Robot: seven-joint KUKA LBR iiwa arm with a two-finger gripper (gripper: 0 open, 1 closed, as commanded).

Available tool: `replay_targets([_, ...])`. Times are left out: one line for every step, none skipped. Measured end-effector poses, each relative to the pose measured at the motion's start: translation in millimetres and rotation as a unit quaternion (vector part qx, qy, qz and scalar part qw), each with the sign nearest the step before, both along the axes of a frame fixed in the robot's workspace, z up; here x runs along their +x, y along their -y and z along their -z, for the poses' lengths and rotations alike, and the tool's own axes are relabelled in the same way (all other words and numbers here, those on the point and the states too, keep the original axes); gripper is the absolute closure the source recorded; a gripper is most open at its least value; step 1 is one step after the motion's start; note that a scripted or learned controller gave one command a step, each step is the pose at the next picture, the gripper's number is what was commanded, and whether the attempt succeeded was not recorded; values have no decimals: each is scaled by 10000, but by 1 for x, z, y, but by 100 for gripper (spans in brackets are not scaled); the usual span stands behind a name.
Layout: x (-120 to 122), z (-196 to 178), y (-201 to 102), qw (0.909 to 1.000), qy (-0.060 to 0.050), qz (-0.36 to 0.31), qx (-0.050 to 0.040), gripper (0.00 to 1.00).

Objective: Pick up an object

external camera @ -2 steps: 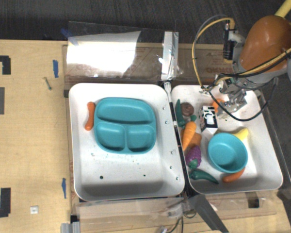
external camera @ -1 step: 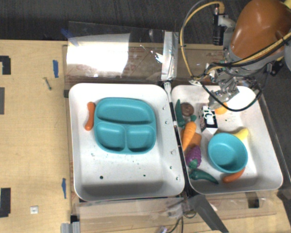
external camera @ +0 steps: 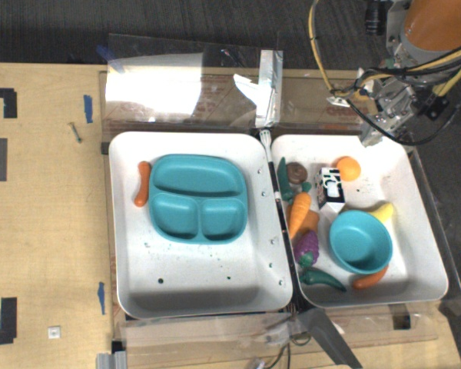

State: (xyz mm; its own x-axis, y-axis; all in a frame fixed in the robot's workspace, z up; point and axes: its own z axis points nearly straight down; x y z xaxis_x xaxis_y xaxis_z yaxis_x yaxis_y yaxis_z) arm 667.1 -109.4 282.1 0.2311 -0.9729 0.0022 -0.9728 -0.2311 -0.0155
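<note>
The jaws [external camera: 374,133] hang at the end of the grey arm, just above the far right corner of the right bin [external camera: 422,206], with yellow and black cables looping around the wrist. Whether they stand wide or narrow cannot be told from this angle; nothing shows between them.

The right bin holds all the loose things. A blue bowl [external camera: 359,241] sits near its middle, open side up. Taking the bowl as landmark: an orange ball [external camera: 347,167] lies beyond it, toward the jaws; a black and white box [external camera: 332,187] lies beyond it and slightly left; a yellow piece [external camera: 383,212] touches its right rim; an orange piece [external camera: 369,278] peeps out under its near edge. To its left lie a carrot [external camera: 301,214], a purple vegetable [external camera: 306,246] and a dark green piece [external camera: 321,279], with a brown round thing [external camera: 296,174] farther back.

The left bin [external camera: 138,275] carries a blue divided plate [external camera: 197,198], well left of the bowl, with an orange sausage [external camera: 143,183] just beside the plate's left edge. Both bins rest on the bench [external camera: 46,206].
</note>
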Motion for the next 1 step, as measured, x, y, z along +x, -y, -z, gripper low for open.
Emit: replay_targets([0,56,-57,9998,-82,-175,24,100])
